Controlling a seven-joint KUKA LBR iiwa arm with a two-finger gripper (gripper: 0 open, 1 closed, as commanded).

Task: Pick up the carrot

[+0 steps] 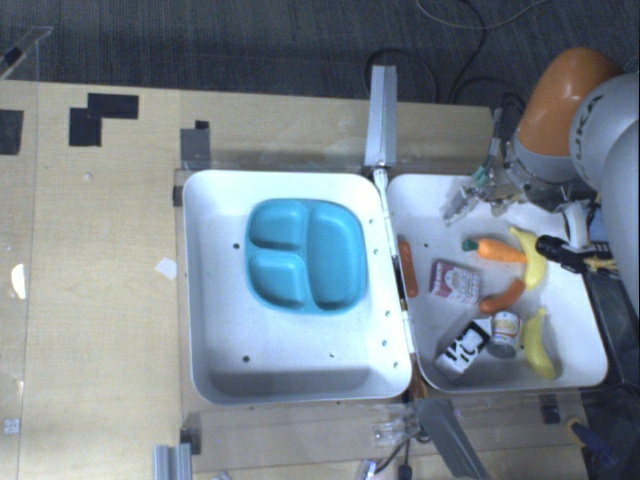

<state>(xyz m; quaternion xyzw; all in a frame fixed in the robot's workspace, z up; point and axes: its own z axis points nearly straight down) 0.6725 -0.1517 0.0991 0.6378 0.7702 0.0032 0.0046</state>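
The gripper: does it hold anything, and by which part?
Nothing. The gripper hangs over the right bin's far corner; the carrot lies apart from it.

Even overhead light, slightly soft picture

Both white bins [200, 298] are glaring pale, a grey shadow is lying along the left bin's near wall, and the dark floor [250, 18] is looking grainy.
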